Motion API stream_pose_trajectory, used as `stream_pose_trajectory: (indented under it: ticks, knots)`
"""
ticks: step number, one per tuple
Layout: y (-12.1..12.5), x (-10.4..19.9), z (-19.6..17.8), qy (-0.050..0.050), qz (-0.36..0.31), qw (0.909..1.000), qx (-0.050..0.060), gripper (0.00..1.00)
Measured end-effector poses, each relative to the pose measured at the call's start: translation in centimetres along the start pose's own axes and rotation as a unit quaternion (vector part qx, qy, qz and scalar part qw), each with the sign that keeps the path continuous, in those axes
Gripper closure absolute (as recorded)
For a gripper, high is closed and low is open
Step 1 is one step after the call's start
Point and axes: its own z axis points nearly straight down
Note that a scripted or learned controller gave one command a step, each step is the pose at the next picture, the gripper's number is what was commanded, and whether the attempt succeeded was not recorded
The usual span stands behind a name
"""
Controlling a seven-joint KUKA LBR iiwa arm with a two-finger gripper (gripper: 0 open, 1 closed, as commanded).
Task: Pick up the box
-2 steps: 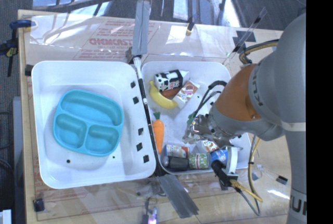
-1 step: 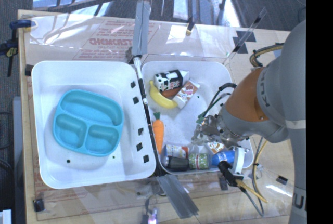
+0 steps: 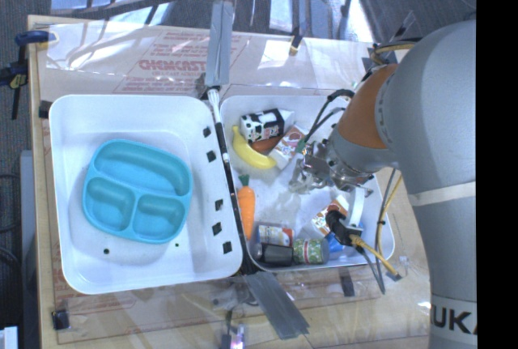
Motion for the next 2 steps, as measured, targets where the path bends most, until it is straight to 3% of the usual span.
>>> stream_pose_trajectory:
  ticks: [1,2]
  knots:
    - [-6.7,-2.2,0.0,0.000,0.007,1.0000,-0.001,0.00]
    - [-0.2,0.1,0.0,0.000,0.037,0.9993,0.000,0.00]
